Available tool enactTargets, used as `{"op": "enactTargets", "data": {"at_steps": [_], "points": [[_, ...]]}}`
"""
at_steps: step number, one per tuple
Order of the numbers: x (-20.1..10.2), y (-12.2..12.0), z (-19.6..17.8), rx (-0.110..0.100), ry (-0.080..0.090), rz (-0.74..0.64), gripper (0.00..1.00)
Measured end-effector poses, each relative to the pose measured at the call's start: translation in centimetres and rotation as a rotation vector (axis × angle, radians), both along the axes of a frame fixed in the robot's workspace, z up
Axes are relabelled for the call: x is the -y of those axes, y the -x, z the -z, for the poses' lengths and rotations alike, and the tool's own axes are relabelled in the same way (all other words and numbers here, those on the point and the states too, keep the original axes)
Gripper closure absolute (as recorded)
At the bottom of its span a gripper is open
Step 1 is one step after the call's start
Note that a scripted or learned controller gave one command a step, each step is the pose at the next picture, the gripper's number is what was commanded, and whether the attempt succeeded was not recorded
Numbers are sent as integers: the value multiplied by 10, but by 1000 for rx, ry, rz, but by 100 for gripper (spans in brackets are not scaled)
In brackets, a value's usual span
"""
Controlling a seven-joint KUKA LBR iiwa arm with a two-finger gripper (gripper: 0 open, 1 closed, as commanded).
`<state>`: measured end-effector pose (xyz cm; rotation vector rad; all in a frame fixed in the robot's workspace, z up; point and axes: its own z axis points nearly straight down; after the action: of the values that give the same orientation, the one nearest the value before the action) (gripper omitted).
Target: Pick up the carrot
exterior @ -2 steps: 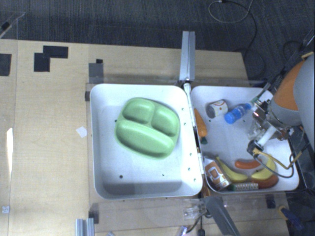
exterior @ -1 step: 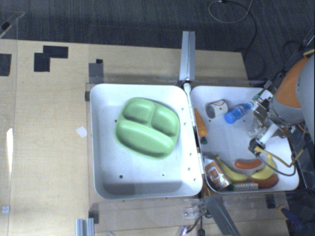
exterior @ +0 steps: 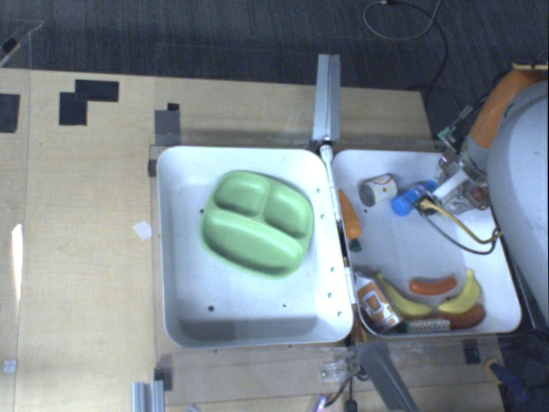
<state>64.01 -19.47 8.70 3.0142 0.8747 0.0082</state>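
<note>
The slim orange carrot [exterior: 348,215] lies untouched against the right white bin's [exterior: 506,316] left wall; the gripper [exterior: 459,187], state unclear, must approach it.

Carrot [exterior: 348,215] lies against right bin's [exterior: 508,316] left wall

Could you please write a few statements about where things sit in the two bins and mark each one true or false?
1. The carrot lies in the right bin, along its left wall. True.
2. The green tray sits in the right bin. False: it is in the left bin.
3. The banana lies near the right bin's front edge. True.
4. The carrot rests on the green tray. False: they are in separate bins.
</note>
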Motion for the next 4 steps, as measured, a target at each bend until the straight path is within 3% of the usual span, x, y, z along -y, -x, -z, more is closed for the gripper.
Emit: {"op": "enactTargets", "data": {"at_steps": [1, 4], "points": [[-9, 24, -119, 0, -2, 355, 100], [-15, 19, -151, 9, 1, 319, 100]]}}
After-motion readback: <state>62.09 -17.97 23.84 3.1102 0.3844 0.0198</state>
